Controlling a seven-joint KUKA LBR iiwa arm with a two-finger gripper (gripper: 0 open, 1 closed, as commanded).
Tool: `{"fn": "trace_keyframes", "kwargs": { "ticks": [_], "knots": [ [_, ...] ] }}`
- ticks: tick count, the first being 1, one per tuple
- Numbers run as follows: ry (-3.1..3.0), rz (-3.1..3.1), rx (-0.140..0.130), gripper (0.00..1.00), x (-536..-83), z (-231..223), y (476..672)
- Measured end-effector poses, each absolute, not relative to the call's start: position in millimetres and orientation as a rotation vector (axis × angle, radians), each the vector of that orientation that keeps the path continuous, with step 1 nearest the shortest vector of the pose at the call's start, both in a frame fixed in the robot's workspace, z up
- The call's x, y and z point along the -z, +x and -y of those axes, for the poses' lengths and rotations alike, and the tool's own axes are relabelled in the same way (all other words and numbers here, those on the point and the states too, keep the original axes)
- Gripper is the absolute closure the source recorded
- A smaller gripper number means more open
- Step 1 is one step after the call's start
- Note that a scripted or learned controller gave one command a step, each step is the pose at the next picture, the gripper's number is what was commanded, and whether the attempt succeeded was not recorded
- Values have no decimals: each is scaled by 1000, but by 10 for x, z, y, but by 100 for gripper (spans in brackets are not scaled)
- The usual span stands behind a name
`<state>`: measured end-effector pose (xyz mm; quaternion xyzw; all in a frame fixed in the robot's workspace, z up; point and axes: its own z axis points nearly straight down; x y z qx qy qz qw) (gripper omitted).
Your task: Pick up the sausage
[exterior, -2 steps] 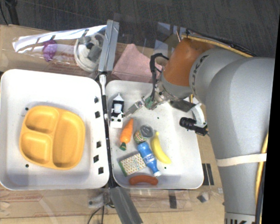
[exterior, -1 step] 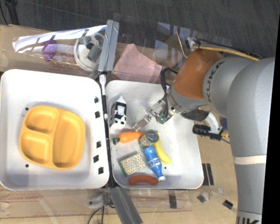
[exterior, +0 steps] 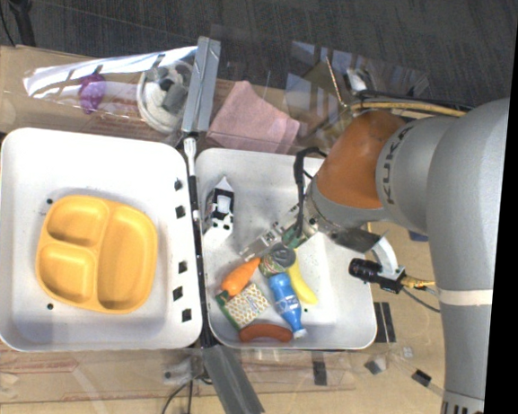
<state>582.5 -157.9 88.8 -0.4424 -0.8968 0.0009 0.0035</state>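
The sausage (exterior: 266, 333) is reddish-brown and lies flat against the front wall of the right bin (exterior: 348, 322). It is just in front of a blue bottle (exterior: 285, 304) and a checkered packet (exterior: 246, 306). My gripper (exterior: 277, 241) hangs over the middle of the right bin, beyond the pile and well apart from the sausage. It hovers by a small round can (exterior: 281, 257). The orange-banded wrist (exterior: 359, 170) hides the bin's far right part.
An orange carrot (exterior: 238, 277) and a yellow banana (exterior: 302, 287) crowd the pile beside the bottle. A black-and-white toy (exterior: 221, 206) sits at the bin's far left. The left bin (exterior: 28, 163) holds a yellow divided plate (exterior: 97, 251). A pink cloth (exterior: 249, 120) and a plastic bag (exterior: 116, 85) lie behind the bins.
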Motion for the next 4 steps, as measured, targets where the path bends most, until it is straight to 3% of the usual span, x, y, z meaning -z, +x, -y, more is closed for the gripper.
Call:
{"fn": "trace_keyframes", "kwargs": {
  "ticks": [1,2,3,4],
  "knots": [
    [-1404,2806,-2,0,-896,1587,6381],
    [-1316,2849,-2,0,-1780,1211,6246],
    [-1219,2889,-2,0,-886,1076,5726],
    [-1273,2869,-3,0,-1790,961,5911]
  ]
}}
